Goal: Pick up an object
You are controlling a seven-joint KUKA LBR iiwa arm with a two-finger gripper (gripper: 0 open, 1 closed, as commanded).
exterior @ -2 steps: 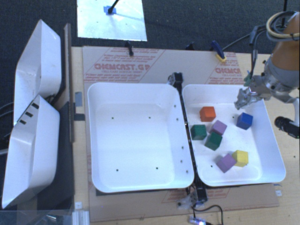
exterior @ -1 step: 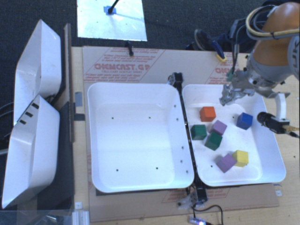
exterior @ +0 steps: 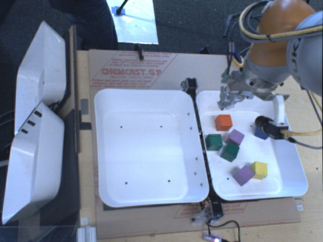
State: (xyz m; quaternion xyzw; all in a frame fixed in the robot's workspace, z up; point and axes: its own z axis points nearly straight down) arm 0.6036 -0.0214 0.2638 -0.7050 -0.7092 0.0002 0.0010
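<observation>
1. Bench [exterior: 151,64] carries two shallow white bins side by side, on cardboard.
2. Left bin [exterior: 146,100] sits with its right rim against the right bin [exterior: 287,185].
3. Right bin contents, left to right: two green blocks [exterior: 213,141] [exterior: 230,152] near the left wall; orange block [exterior: 223,122] toward the far edge; two purple blocks [exterior: 235,136] [exterior: 243,175]; yellow block [exterior: 259,169] near the front edge; blue block [exterior: 261,132], partly hidden by a black fitting.
4. Gripper [exterior: 225,102] hangs at the right bin's far edge, just beyond the orange block. Nothing shows between the fingers; their opening cannot be made out.
</observation>
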